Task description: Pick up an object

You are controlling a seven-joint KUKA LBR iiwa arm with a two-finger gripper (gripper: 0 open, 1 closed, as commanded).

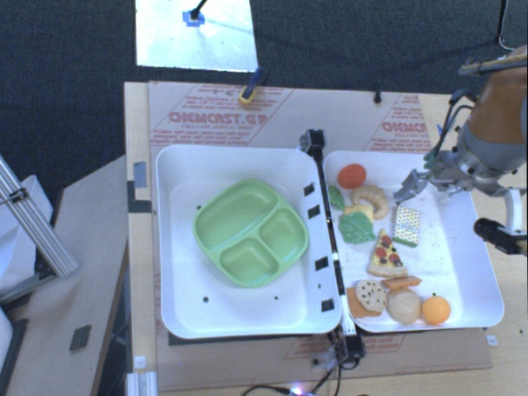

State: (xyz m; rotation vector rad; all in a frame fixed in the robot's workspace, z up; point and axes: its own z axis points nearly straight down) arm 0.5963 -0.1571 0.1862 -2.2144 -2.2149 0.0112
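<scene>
I see the tool (410, 186) at the right of the frame, above the small white dotted block (407, 225); its state I cannot tell. The block looks light, stiff, maybe slippery; I would grip its long sides.

Toy food (386, 254) beside green plate (250, 232)

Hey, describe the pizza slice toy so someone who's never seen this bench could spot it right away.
Look in the right-hand white bin, the one crowded with toy food. Near its middle lies the pizza slice, below the white dotted block and right of the green leafy piece. It is the one yellow triangle with red spots.
</scene>
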